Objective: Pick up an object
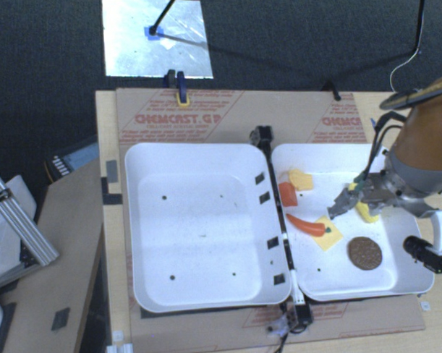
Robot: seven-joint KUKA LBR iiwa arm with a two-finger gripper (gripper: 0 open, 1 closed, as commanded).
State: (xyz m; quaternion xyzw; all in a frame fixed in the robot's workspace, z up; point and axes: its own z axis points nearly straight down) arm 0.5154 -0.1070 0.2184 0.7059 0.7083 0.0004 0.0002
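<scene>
Nearest in the right bin [398, 285] lies a brown disc [365, 252], flat and apart from the rest. Just beyond it a yellow slice [329, 238] sits under one end of a red pepper [304, 223], the two overlapping. The claw [343, 202] hangs low over these, probably lined up to take one; whether it is spread or pressed together I cannot tell, and nothing shows between its tips. A yellow piece [368, 212] is partly hidden beneath the wrist. Farther back rest an orange block [287, 194] and a yellow wedge [301, 179]. The left bin [139, 211] stands alongside.
</scene>
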